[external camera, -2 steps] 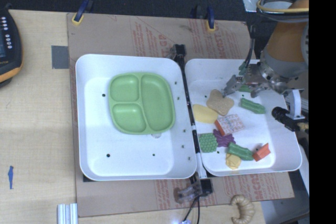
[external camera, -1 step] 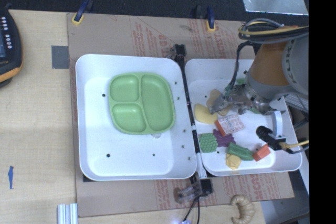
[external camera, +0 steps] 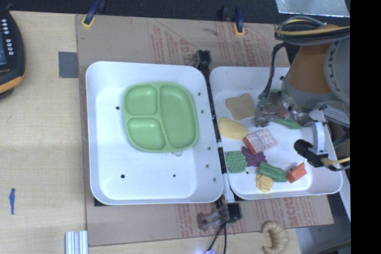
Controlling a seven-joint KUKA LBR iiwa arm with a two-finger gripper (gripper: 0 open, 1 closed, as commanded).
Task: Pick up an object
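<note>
Camera view from above shows the right bin (external camera: 333, 187) crowded with small toys, any of which could be the pick. A tan bread-like piece (external camera: 240, 105) lies near the bin's back left corner, a yellow lump (external camera: 232, 128) sits along the left wall, and a pink-and-white checked block (external camera: 261, 140) rests near the middle. Toward the front edge there is a green knobbly square (external camera: 235, 161), a purple star-like piece (external camera: 254, 157), a green pod (external camera: 272, 172), a small yellow bit (external camera: 264, 183) and an orange-red block (external camera: 296, 172).

The gripper (external camera: 271, 110) hangs low over the back half of this bin, just beside the bread piece and above the checked block, with a green strip (external camera: 289, 124) lying right by it. I cannot tell whether the jaws are spread or pressed together; the wrist hides them, and nothing is seen between them.

To my eye the arm is at the reaching stage. A good try would pick a piece with room on both sides, such as the checked block or the bread piece, come straight down, and close only once the piece sits squarely between the fingers.

Room is tight: the toys at the front nearly touch, and the yellow lump hugs the left wall. The left bin (external camera: 104, 128) holds a green divided plate (external camera: 161, 116) with open floor around it.
</note>
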